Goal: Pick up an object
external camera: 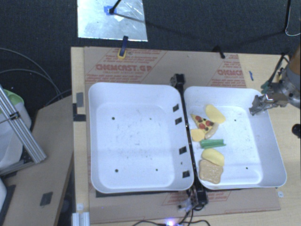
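Bread slice [210,172]: lay nearest in the right bin [263,173], close to its near-left corner, tan and flat.
Yellow piece [213,156]: lay just beyond the bread slice, touching or overlapping its far edge.
Green stick [212,143]: lay crosswise just beyond that yellow piece, between it and the pizza slice.
Pizza slice [202,125]: lay near the divider side of the right bin, its red-spotted top up, its point toward the far left.
Yellow chip [215,114]: lay just right of the pizza slice and a little farther back, touching or nearly touching it.
Task's things: all five lay bunched along the left side of the right bin, well apart from the gripper.
Left bin [136,91]: sat beside the right bin on the worktop [51,126], white, with dark specks on its floor.
Clips [179,121]: small dark clips ran along the seam between the two bins.
Gripper [257,105]: hung over the far right rim of the right bin, reaching in from the right.
Fingers: cannot tell whether spread or pressed together; nothing could be seen between them.
Cardboard sheet [141,65]: lay under both bins, printed with red lettering.
Foil sheet [112,13]: lay farthest back on the dark floor, a blue bit on it.
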Controlling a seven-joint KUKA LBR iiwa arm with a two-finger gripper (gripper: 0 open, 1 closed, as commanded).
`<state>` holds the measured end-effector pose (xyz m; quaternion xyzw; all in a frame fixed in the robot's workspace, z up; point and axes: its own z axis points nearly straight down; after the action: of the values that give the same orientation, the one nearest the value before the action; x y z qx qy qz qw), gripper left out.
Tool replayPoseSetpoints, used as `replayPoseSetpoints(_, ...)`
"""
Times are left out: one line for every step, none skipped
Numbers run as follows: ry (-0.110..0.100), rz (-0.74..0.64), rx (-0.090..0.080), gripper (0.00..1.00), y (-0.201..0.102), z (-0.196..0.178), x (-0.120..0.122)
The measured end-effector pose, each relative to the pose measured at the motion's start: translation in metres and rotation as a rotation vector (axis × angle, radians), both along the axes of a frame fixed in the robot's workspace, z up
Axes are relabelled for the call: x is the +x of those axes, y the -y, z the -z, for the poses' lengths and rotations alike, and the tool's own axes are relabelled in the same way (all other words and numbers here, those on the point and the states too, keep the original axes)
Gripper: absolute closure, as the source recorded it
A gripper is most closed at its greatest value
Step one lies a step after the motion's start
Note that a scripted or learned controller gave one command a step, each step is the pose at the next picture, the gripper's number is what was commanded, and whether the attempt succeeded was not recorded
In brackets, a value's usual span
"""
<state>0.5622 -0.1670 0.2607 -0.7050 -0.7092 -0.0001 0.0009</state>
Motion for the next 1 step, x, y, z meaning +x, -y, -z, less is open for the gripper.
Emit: replayPoseSetpoints(0.021,0.000,-0.004,1.00,-0.0236,-0.1582,-0.0658)
